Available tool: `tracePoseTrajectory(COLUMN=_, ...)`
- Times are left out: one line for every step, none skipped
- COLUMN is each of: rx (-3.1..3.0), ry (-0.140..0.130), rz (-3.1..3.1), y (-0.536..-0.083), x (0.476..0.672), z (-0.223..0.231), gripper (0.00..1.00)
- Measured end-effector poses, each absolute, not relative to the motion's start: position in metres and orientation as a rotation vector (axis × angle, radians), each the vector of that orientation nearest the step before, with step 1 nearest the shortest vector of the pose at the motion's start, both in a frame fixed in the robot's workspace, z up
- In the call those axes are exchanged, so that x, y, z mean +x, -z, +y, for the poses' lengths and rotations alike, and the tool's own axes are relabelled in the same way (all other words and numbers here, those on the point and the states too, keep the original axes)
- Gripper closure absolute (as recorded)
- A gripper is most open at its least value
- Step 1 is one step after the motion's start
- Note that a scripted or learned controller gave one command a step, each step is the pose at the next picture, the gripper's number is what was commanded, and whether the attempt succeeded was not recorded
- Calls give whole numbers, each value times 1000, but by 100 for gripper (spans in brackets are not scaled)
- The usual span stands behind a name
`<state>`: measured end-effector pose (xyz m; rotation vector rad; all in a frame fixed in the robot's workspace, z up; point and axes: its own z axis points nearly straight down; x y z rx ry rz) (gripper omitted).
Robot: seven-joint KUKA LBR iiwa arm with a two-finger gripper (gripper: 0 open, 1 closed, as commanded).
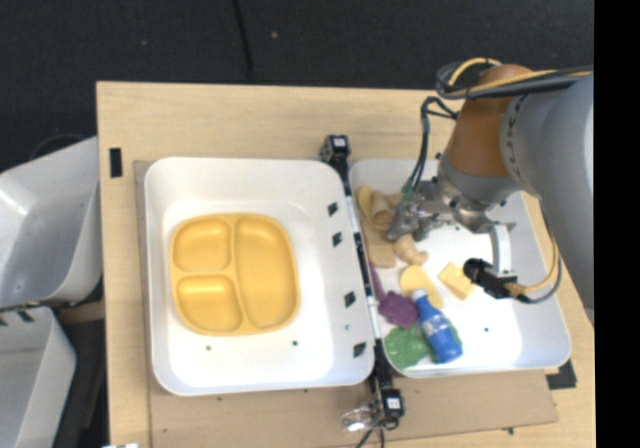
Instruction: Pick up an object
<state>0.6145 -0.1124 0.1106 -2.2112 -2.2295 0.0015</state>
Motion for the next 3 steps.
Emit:
tracePoseTrajectory(rx=-2222, ry=-7, rz=-2218, y=-119, x=611, z=-113, gripper=100)
tracePoseTrajectory(rx=-2213, ry=10, rz=-2233, y=-205, x=600, z=-18, gripper=100)
tracePoseTrajectory(rx=-2217, ry=-1, rz=-2225, y=-199, x=619, z=2, gripper=100)
